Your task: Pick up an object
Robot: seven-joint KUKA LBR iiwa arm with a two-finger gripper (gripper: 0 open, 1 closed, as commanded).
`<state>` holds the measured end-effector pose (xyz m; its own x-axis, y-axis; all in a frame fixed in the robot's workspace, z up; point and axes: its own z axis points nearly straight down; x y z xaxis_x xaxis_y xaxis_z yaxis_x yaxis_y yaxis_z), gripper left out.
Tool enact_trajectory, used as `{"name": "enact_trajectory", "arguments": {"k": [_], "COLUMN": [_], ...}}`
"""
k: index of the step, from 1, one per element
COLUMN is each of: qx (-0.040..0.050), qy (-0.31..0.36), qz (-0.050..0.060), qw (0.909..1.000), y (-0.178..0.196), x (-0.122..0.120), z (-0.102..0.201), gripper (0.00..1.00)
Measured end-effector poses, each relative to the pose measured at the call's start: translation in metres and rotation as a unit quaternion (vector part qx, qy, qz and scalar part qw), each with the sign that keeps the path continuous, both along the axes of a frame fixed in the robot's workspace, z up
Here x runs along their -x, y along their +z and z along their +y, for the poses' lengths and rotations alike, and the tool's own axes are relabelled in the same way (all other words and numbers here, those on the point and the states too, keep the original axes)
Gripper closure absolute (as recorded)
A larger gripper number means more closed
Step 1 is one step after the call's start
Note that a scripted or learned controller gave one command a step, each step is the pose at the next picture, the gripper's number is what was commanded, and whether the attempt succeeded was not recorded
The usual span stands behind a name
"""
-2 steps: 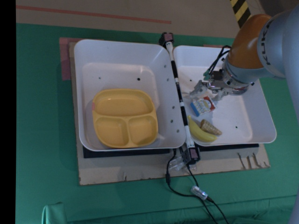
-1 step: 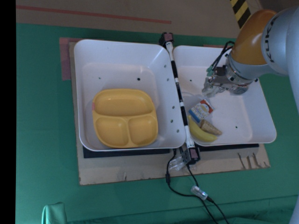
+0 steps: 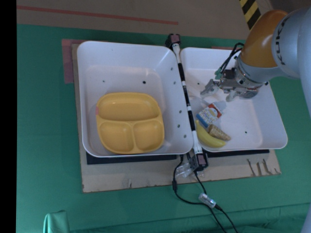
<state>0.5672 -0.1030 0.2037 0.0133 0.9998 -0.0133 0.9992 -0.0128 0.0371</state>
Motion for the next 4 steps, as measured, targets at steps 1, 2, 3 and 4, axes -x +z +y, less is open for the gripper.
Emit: {"name": "enact_trajectory", "arguments": {"k": [1,2,3,4], "qx": [-0.0035,-0.0007,-0.0012,-0.0026], "qy": [0.004,0.000,0.002,0.003], "qz": [0.007,0.000,0.002,0.005], "qw": [1.0000,1.0000,1.0000,1.0000], "y": [-0.016,0.000,-0.013,-0.015], "x": [0.023,0.020,0.040,0.041], "z": [-0.009,-0.012,-0.007,-0.005], "gripper": [0.00,1.00,1.00,0.00]}}
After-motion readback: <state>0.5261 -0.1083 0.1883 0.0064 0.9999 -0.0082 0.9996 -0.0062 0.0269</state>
